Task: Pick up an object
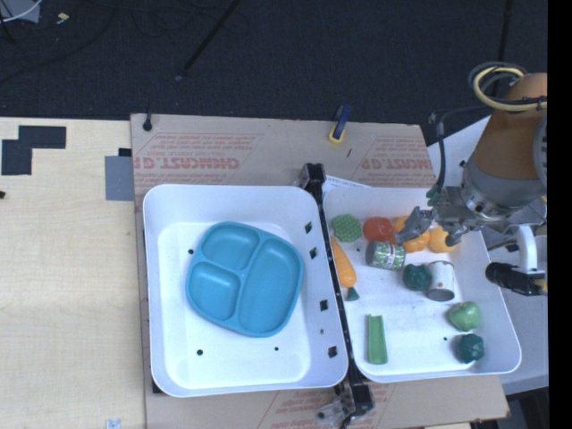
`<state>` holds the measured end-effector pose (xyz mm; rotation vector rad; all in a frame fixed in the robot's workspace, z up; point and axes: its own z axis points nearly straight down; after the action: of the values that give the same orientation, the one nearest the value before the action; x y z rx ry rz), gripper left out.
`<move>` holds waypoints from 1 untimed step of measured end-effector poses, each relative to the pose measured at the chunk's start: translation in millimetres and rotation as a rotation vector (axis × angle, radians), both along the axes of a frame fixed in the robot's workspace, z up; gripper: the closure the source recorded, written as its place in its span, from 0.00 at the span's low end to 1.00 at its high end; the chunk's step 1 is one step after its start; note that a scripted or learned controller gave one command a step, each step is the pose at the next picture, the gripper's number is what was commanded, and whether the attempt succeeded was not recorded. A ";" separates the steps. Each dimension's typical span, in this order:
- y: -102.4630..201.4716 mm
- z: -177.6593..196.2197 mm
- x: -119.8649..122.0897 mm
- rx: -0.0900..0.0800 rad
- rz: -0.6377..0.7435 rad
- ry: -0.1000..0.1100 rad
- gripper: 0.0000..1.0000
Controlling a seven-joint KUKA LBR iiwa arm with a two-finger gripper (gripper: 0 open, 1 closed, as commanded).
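My gripper [435,228] hangs over the upper right part of the right bin [500,365], its two grey fingers spread apart and open. Just below and between them lies an orange toy [438,241] with a yellow piece [415,243] beside it; whether the fingers touch it I cannot tell. To the left lie a red tomato [379,229] and a green-labelled can [386,256]. A dark green item [416,278] and a white can [441,281] lie just below the gripper.
The right bin also holds a green leafy ball [347,228], a carrot [342,264], a green stick [375,339], a green pepper [463,315] and a dark broccoli [468,349]. A blue divided plate [243,277] lies in the left bin [165,231].
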<state>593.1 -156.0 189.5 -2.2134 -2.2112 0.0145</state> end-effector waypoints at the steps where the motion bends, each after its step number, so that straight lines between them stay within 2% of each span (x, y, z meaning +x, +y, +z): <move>1: -0.2 8.1 3.2 -0.003 0.002 -0.015 0.00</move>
<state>596.3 -156.3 197.7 -2.2200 -2.2219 0.0012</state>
